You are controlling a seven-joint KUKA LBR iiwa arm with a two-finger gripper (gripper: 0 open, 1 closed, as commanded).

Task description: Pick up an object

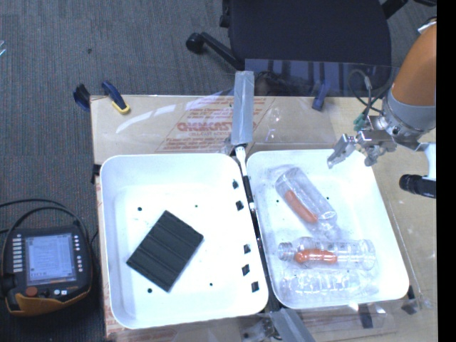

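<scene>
- At the far right of the scene, the grey arm with its orange band reaches in over the bench's far right corner, its wrist angled down and leftward.
- Its gripper hangs above the far right rim of the right bin, with nothing between its fingers.
- One light finger slants out to the left over the bin's far edge; the jaws look apart, though the second finger is hard to make out against the wrist hardware.
- Dark cables loop beside the wrist on its far side.
- Within the right bin lie clear plastic bottles: one bottle with an orange insert lies slanted in the middle, well apart from the gripper, on its near left.
- A second clear bottle with an orange-red piece inside lies crosswise nearer the camera, and more crumpled clear plastic sits just beside it at the near edge.
- Over in the left bin, a flat black ribbed block lies tilted, alone, near the middle.
- Left of the bench, on the carpet, rests a control pendant with a lit screen.
- Beyond the bench stands a dark office chair.
</scene>
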